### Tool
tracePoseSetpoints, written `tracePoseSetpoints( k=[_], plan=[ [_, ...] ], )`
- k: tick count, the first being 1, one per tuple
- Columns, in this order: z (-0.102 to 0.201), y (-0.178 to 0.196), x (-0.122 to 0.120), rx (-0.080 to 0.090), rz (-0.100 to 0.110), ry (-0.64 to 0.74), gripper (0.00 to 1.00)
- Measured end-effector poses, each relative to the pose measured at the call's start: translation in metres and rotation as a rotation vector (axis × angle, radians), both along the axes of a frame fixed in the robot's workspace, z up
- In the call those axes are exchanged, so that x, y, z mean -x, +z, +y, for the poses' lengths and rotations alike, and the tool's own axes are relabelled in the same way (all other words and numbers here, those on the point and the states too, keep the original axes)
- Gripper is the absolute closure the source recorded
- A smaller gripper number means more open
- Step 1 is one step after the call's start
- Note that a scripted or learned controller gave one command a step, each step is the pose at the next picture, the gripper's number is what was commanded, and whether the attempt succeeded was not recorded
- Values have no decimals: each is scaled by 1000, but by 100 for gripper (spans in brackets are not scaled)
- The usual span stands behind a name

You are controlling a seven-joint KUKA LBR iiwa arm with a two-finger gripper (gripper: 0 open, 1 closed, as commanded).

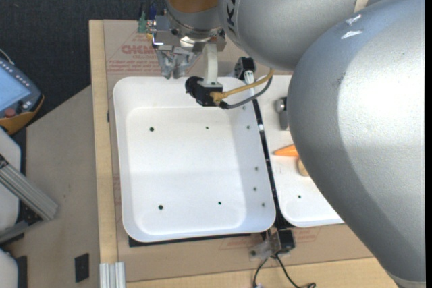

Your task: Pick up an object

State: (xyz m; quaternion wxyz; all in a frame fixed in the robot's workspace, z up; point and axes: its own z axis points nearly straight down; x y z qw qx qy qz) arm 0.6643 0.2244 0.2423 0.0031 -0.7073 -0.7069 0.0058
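Gripper (177, 66): metal two-finger unit under orange band of grey arm (324, 17), hanging over far rim of left shallow white plastic bin (185, 168), near its far-left corner. Fingers look close together; whether open or shut can't tell, nothing seen betw. them.

Black fitting w/ tan cable (206, 91): just right of gripper, over far edge of left bin.

Left bin: white floor w/ small dark dots, sits on brown cardboard-covered surface (108, 145) w/ red print at far edge.

Right shallow white plastic bin (304, 209): beside left bin, touching along a dark seam; largely covered by arm.

Orange object (286, 151): task item candidate, in right bin, near its left wall, partly hidden by arm; shape unclear. Well apart from gripper.

Small grey metallic item (281, 105): right bin, far side, part hidden.
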Motion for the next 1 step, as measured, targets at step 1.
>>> tracePoseSetpoints(
  k=[1],
  plan=[
    [-37, 100, -2, -5, -18, -1, 100]
  ],
)
